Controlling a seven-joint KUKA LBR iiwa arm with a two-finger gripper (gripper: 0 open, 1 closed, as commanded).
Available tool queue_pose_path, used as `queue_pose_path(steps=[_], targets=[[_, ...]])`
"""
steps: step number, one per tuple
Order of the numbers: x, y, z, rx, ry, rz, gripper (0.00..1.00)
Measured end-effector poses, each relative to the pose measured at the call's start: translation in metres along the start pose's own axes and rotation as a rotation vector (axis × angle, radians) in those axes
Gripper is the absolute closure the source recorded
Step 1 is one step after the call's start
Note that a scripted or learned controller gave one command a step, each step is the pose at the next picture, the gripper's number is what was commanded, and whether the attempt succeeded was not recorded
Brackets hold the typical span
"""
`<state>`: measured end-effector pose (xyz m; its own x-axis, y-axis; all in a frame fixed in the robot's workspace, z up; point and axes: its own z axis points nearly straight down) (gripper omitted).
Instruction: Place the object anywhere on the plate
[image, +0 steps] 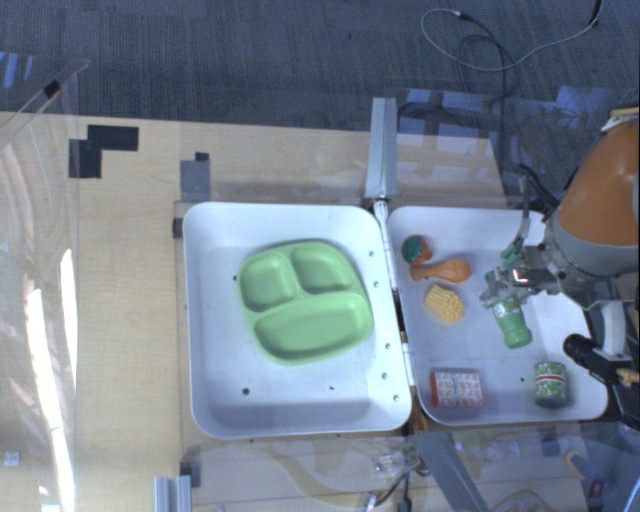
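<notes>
Green divided plate sits in the left bin; in the right bin, the gripper pinches a green bottle.

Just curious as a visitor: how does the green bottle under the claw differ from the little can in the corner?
The green bottle is long and lies on its side beneath the claw; the can is short, stands upright and sits alone near the bin's corner. Both are greenish and sit in the right bin.

plate in left bin | bottle, corn, box, can in right bin
</notes>
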<state>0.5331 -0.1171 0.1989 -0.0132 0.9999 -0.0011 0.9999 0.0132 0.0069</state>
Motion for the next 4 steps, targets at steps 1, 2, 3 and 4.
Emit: queue_pose_path(steps=[1,2,3,4], targets=[[0.079,0.019,0.014,0.003,0.002,-0.04,1.0],[0.157,0.071,0.014,0.003,0.002,-0.198,1.0],[0.196,0.066,0.014,0.001,0.002,-0.438,1.0],[0.196,0.066,0.014,0.001,0.002,-0.438,0.0]])
